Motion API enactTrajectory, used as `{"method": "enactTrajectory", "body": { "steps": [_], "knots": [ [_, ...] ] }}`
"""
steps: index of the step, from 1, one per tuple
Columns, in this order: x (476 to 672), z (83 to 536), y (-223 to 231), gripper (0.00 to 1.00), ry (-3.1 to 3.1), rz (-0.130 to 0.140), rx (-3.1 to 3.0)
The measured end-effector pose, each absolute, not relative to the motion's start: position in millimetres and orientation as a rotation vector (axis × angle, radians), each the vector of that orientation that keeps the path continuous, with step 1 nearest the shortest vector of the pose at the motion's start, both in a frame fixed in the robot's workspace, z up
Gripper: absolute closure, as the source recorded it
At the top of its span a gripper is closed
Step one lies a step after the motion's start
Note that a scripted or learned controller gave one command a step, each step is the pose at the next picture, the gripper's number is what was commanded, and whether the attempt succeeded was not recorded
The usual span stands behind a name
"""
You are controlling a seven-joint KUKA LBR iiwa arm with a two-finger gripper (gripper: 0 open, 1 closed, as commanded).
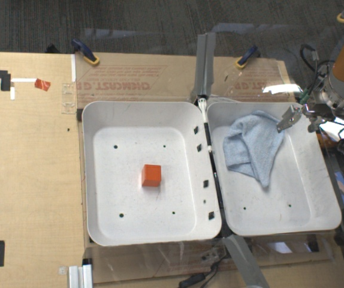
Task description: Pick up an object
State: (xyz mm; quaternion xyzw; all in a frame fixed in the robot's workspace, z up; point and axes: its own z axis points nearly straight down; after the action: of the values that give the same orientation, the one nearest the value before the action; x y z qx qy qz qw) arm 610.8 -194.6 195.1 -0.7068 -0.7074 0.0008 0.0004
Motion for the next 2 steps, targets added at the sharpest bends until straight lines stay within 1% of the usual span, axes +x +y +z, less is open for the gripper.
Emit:
{"method": "enactTrajectory", "body": {
  "steps": [1,2],
  "knots": [
    [617.1,119.4,-110.3,0.00,-2.532,0.001,-1.859],
    [583.2,94.1,-103.0,0.00,-2.450,-0.003,-1.972]
  ]
}}
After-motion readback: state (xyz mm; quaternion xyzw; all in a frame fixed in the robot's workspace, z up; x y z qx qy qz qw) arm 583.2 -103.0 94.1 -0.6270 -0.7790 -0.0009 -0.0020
